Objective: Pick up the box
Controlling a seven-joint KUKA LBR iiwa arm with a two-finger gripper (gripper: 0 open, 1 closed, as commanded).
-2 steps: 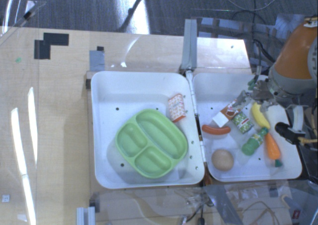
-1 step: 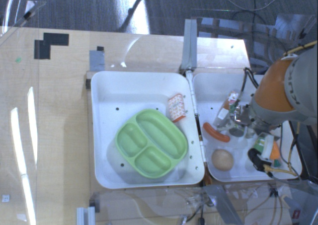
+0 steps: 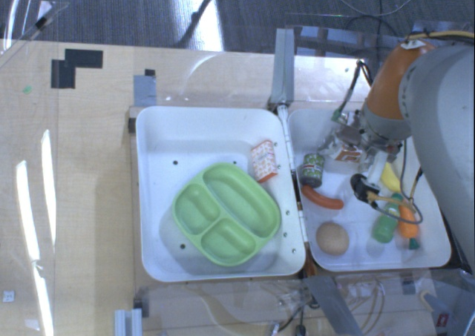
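Two shallow white plastic bins are sitting side by side on the bench: the left bin [image 3: 148,201] and the right bin [image 3: 438,253].

The small red-and-white printed cardboard box [image 3: 263,160] is leaning against the left bin's right wall, tilted up on edge, just beside the light green three-compartment plastic tray [image 3: 226,213]. The tray is occupying the bin's middle, likely leaving the box propped where the wall is catching it.

The grey arm with its orange band [image 3: 386,90] is reaching in from the right, and the two-finger gripper [image 3: 355,142] is hanging low over the back of the right bin, well apart from the box; whether it is parted or closed cannot be told.

Count in the right bin, lying loose: one dark can with a green label [image 3: 312,170], one red sausage-shaped piece [image 3: 323,198], one tan egg-shaped ball [image 3: 332,239], one green bottle [image 3: 384,228], one orange carrot-like piece [image 3: 408,222], one yellow piece [image 3: 390,176] partly hidden. Left bin: one box, one tray.
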